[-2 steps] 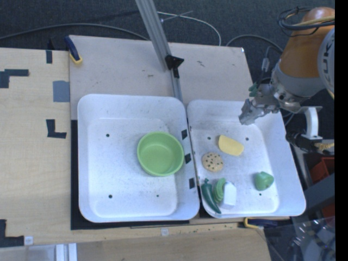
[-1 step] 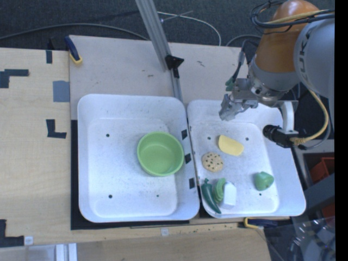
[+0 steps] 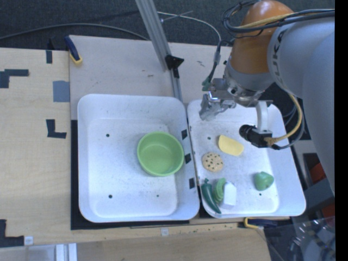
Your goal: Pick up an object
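Green pepper (image 3: 209, 195) lies lengthwise toward the camera.

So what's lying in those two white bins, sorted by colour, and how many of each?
Green: 3, the bowl in the left bin, a small lump and a leafy piece in the right bin.
Yellow: 1, a yellow piece.
Tan: 1, a cookie.
White: 1, a small white block.
Total: 6.
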